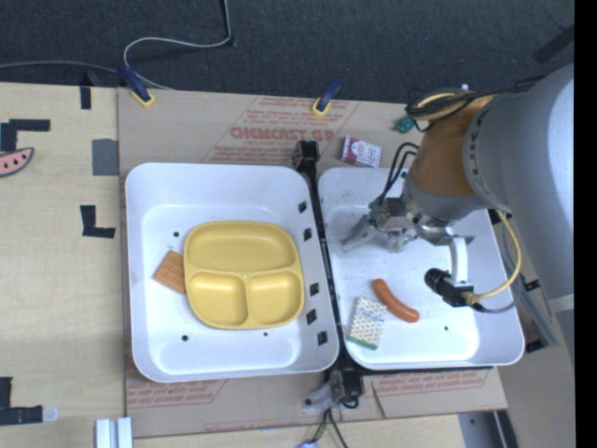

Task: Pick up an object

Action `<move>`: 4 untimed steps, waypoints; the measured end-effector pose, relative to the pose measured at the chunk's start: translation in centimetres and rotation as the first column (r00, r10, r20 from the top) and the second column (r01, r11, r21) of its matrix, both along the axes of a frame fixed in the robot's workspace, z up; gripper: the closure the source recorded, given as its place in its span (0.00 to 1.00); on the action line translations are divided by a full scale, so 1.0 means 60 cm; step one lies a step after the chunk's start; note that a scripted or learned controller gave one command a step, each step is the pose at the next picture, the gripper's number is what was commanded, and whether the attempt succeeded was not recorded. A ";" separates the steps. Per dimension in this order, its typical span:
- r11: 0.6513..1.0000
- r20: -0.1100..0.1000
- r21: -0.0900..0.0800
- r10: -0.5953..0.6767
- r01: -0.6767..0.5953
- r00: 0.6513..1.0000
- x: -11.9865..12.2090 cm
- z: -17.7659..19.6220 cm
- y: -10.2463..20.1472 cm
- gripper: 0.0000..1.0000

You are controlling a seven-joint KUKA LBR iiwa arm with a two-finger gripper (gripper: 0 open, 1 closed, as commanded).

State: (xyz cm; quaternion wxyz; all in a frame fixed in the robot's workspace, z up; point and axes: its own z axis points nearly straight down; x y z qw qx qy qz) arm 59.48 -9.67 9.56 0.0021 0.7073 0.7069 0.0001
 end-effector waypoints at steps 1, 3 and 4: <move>1.000 0.003 0.001 0.002 -0.002 1.000 -0.056 -0.015 -0.001 0.00; 1.000 0.004 -0.001 -0.001 0.001 1.000 -0.126 0.001 0.000 1.00; 1.000 -0.003 0.003 0.003 -0.003 1.000 -0.090 0.157 0.132 1.00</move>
